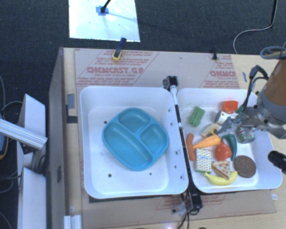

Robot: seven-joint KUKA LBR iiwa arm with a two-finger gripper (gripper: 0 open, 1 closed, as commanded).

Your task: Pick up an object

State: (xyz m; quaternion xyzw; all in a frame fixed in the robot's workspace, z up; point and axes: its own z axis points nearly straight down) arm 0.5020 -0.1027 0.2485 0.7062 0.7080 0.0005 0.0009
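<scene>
The toys crowd the right bin: carrot, tomato, pepper, banana, brown disc, packed touching, so any pick is tight. The claw hangs low over the carrot's far side; its opening I cannot tell, and no toy shows held. The left bin carries a blue tray, with open floor around it.

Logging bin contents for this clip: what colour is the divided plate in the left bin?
Light blue: the divided plate shows plainly in the camera view.
</scene>
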